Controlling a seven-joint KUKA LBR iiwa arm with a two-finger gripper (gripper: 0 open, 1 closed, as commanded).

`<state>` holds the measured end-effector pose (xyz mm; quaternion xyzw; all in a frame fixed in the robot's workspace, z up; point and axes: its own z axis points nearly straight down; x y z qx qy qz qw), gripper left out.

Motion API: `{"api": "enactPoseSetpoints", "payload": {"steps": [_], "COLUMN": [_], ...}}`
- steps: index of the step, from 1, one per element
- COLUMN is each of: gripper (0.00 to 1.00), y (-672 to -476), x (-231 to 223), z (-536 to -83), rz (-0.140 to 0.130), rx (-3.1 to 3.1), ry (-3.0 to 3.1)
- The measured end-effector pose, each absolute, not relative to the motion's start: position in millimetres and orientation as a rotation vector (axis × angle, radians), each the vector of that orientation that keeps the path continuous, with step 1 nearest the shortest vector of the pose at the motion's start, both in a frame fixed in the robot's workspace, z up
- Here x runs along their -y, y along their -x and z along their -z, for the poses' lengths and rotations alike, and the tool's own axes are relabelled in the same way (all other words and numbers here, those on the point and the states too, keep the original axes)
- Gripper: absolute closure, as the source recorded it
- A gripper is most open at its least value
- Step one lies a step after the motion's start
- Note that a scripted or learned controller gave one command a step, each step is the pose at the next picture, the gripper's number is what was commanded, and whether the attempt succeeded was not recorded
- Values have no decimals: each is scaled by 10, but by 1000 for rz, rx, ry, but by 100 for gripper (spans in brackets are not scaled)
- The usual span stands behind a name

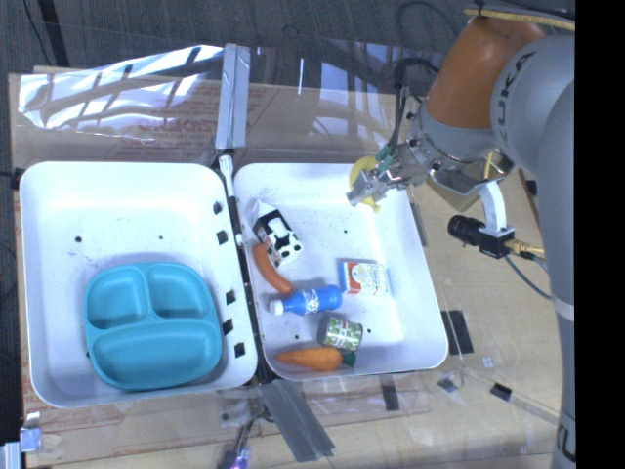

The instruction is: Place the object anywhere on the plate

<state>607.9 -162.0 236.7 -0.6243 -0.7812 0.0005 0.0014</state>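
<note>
Bench, two white bins. Gripper [368,191] over right bin's [410,330] far edge, fingers clamped on a yellow object [364,173]. Blue plate [151,325] lies well left, in left bin [49,262].

My claw [368,191] hangs over the far right part of the right bin [422,313]. Nearer the camera and left of me lie 6 things: a toy cow [277,237], a sausage [272,269] touching it, a bottle [308,301], a small carton [363,277], a can [341,333], then a carrot [309,359] nearest the front wall. Well to my left, the plate [152,326] lies in the left bin [59,193].
</note>
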Motion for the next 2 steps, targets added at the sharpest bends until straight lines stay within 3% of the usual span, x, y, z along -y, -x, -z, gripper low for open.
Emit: {"api": "enactPoseSetpoints", "payload": {"steps": [1, 2], "gripper": [100, 100], "y": [-5496, -4756], "x": [701, 24], "z": [-2430, -2040], "rz": [-4, -7], "rx": [2259, 2254], "ry": [2178, 2181]}}
